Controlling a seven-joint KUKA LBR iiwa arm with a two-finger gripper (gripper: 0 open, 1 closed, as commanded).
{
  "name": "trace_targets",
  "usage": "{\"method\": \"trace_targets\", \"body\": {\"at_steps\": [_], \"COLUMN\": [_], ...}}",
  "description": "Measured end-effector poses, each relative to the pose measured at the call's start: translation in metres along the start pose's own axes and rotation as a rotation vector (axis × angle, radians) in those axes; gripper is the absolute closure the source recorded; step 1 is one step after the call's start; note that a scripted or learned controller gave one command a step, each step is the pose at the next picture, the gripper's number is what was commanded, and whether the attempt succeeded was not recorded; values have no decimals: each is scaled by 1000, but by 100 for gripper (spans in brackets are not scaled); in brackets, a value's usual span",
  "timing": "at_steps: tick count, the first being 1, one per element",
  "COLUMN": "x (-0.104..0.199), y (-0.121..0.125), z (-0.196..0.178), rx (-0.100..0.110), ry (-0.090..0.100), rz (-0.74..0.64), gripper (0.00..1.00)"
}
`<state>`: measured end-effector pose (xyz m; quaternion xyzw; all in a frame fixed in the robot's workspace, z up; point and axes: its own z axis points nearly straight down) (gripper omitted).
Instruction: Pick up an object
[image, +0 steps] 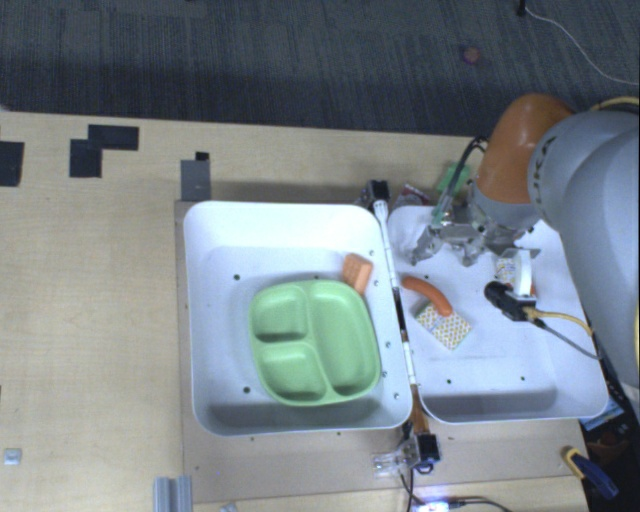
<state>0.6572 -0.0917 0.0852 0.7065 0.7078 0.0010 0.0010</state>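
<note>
My gripper (443, 254) hangs over the far part of the right bin (500, 385), open, with nothing between its fingers. Just in front of it lies an orange-red sausage-shaped piece (427, 293), and beside that a small tan patterned square (444, 326). A small white and red item (510, 270) rests further right, partly hidden by the arm. In the left bin (215, 300) a green divided plate (312, 340) lies flat, with an orange block (357, 271) leaning near the bin's right wall.
The grey arm with its orange band (515, 150) covers the right bin's far right corner. A ridge (397, 310) where the two bins meet runs between them. Bare white floor lies in the right bin's near half.
</note>
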Motion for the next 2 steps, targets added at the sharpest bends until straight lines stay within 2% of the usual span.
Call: {"method": "trace_targets", "body": {"at_steps": [1,2], "x": [9,9], "y": [13,11], "z": [0,0], "rx": [-2,-1], "ry": [1,0], "rz": [-3,-2], "gripper": [0,0]}}
